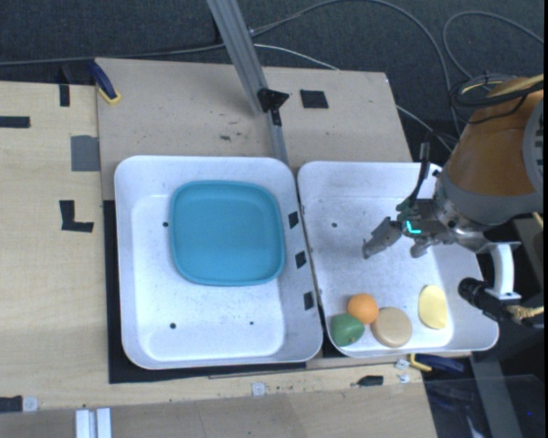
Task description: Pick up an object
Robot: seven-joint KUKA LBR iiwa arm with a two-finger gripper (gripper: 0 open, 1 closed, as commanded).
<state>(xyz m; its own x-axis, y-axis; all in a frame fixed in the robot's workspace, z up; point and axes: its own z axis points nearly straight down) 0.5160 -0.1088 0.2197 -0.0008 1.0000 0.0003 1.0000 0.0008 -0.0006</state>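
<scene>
Camera view: gripper (397, 242) poised over bare floor of the right bin (347, 190), fingers spread apart, grasping nothing. Below it, bunched against the near rim: an orange ball (363, 308), a green piece (346, 328), a tan disc (393, 327), a yellow piece (432, 307). Ball, green piece and disc touching one another, likely awkward to separate; yellow piece a little apart, probably the easier pick. Plenty of open floor above the cluster for a descent. Left bin (137, 245) holding a blue plate (226, 232).

Grey arm (493, 194), orange band above wrist, dark jaws, teal light at wrist
</scene>
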